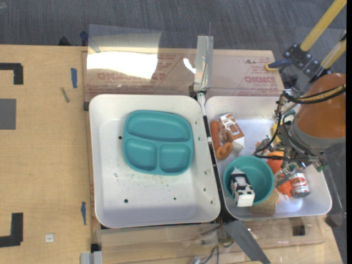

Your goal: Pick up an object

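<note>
Several small things are crowding the right bin (322,202) where you are working: nearest the camera, a teal bowl (258,177) is carrying a black-and-white block (241,187), and just beside it a red-and-white can (297,186) is lying on its side. Your claw (287,161) is hanging right over that can, but wiring is masking it, so I cannot tell its state. Aim at the can's middle and keep off the bowl rim. Farther back, a small carton (230,128) and an orange piece (220,147) are sitting near the divider; the left bin (104,202) is holding a teal divided plate (158,142).
</note>
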You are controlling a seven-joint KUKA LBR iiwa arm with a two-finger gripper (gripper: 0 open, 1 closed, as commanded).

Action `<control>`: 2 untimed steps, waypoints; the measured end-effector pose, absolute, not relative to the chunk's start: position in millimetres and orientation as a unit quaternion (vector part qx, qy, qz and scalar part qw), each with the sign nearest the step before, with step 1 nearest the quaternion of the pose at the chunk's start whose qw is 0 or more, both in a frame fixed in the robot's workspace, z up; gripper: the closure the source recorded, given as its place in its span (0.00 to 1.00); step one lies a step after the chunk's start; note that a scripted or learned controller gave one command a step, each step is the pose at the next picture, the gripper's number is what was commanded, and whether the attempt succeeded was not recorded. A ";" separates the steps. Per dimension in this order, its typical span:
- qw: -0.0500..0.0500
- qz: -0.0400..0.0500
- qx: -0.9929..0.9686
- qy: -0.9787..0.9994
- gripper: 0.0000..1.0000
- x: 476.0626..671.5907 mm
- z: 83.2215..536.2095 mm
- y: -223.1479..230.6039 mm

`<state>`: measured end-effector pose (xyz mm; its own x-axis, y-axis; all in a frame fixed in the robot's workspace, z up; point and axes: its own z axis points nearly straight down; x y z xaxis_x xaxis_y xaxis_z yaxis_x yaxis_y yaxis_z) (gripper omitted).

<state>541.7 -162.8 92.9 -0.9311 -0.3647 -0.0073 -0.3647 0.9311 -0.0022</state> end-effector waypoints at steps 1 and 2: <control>0.008 -0.002 -0.186 0.982 1.00 544.3 104.4 -161.4; 0.006 -0.003 -0.265 0.964 1.00 575.5 222.5 -189.5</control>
<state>575.5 -189.5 222.5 -0.8598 -0.5106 -0.0107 -0.5105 0.8598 -0.0093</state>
